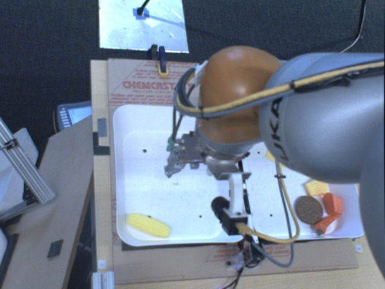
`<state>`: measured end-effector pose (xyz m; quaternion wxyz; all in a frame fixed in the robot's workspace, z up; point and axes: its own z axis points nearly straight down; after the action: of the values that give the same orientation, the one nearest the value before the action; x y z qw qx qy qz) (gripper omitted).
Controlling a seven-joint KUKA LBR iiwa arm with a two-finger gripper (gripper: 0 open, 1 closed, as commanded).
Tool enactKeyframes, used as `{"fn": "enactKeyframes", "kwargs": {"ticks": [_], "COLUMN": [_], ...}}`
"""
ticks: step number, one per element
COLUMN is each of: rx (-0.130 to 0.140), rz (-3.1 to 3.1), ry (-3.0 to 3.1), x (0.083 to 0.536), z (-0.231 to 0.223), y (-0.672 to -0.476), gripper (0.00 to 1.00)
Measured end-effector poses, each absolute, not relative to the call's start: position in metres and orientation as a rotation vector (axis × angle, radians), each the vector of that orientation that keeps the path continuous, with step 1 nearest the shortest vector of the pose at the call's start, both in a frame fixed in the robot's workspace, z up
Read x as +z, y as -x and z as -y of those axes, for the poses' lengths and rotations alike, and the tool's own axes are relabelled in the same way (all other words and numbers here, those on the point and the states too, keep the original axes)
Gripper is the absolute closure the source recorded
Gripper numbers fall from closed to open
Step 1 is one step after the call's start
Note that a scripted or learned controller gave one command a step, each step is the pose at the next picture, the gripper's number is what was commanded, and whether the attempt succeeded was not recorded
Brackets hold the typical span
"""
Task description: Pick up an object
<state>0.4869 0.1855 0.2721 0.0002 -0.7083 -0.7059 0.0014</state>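
From my seat at the remote station I see the arm (313, 113) reaching in from the right and hanging over the left bin (129, 161), its orange band (237, 92) bulking large over the middle of the bench. Below the wrist the gripper (173, 166) points down toward the bin floor at about the centre of the left bin, a little toward the far side. I cannot tell how it is set, because the wrist body covers most of it and what shows is a dark, blurred tip. I can make out nothing held at that tip; the white floor just beneath it looks bare. The likeliest thing to pick, a yellow ear of corn (148, 225), lies flat near the front left corner of the same bin, close to the front wall and well apart from the gripper. In the right bin (349, 227) a small cluster sits near the front: a brown round disc (308, 209), an orange carrot-like piece (329, 212) just beside it on the right, and a pale yellow block (316, 188) just behind them. A yellow cable (271, 89) runs along the arm and another loop of it trails down past the front edge of the bins. Both bins rest on a sheet of cardboard (144, 83) printed with red lettering.
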Motion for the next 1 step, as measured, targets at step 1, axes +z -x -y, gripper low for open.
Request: {"fn": "enactKeyframes", "kwargs": {"ticks": [1], "rx": [0.007], "rz": [2.217], "ry": [2.228], "x": [0.1441], "z": [-0.1467], "y": [-0.583], "gripper": [0.0]}}
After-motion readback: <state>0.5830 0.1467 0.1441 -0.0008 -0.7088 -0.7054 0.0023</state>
